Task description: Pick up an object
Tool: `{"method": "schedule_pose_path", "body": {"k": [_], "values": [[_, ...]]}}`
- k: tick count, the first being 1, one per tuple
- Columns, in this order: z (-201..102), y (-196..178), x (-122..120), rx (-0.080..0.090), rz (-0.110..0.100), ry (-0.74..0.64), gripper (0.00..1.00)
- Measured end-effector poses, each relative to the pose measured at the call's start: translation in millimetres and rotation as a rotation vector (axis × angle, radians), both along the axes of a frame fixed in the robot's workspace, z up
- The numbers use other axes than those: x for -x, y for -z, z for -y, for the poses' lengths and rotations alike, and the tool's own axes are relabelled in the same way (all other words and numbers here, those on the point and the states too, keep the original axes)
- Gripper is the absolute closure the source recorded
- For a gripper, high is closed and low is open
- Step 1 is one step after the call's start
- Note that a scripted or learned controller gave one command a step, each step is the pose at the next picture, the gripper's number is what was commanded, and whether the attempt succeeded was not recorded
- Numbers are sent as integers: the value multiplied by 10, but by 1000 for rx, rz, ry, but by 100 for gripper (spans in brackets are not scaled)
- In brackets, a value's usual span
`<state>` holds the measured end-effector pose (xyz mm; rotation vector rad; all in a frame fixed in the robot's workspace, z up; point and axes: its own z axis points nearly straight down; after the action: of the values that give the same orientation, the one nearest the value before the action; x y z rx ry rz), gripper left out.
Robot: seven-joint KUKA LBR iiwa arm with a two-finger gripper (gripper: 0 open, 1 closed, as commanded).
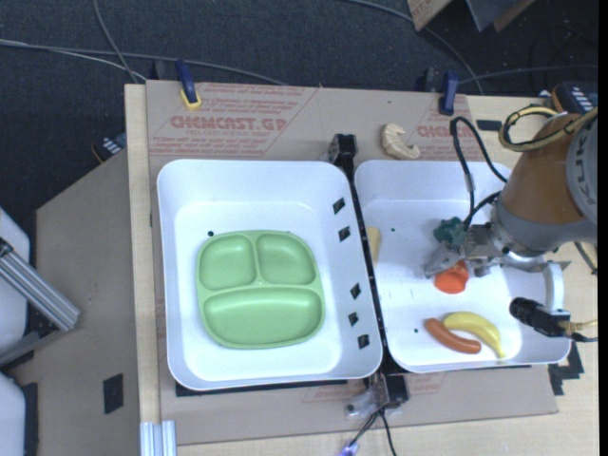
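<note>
camera view: two shallow white bins sit side by side on a cardboard-covered counter (237, 122). the left bin (180, 283) holds a pale green divided plate (259, 288) with three compartments, lying flat near the bin's middle. the right bin (399, 193) holds the small things. a yellow banana (476, 330) lies near the front edge, and a red-orange sausage (452, 336) lies just beside it on its left, the two touching or nearly so. an orange piece (452, 277) sits further back, above the banana. a small dark green thing (447, 228) lies behind that, close to the arm's tip. a thin yellowish sliver (374, 243) rests against the bin's left wall.

the grey arm with its orange band reaches in from the right, and the claw (460, 257) hangs low over the right bin, directly at the orange piece, between it and the green thing. how far the claw is open cannot be told from this angle, nor whether it has hold of anything.

outside the bins, a beige curved thing (400, 141) lies on the counter behind the right bin.
</note>
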<state>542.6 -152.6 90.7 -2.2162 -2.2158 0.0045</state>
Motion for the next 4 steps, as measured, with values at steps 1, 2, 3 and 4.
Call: {"method": "schedule_pose_path", "body": {"k": [1,2,3,4], "values": [[6,-144,-19,2,7,0,100],[59,-745,36,5,14,1,100],[48,-1186,49,5,14,-1,100],[12,-1741,128,5,15,-2,100]]}}
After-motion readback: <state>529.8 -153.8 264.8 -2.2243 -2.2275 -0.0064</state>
